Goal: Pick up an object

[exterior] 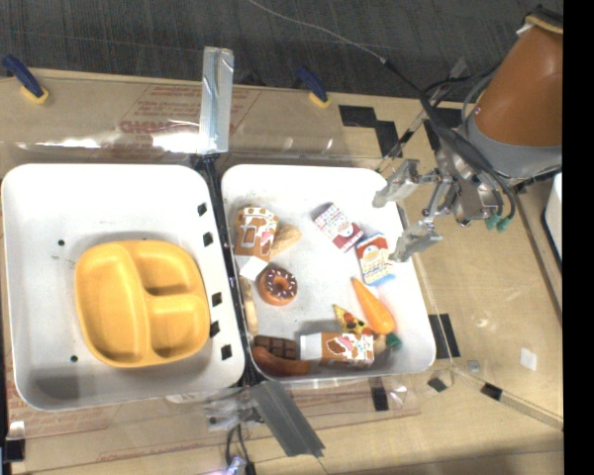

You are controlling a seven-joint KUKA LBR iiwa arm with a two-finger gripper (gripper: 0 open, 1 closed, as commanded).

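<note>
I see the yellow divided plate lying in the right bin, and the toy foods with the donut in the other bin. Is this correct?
Not quite. The camera view shows the yellow divided plate lying in the left bin, not the right one. The toy foods, with the donut, are in the other bin, the right bin, as you say.

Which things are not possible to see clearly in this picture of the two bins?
- Camera view: print on the small cartons, too small to read.
- Camera view: arm, cut off by the right edge.
- Camera view: brown item in the right bin, partly behind its near wall.
</note>
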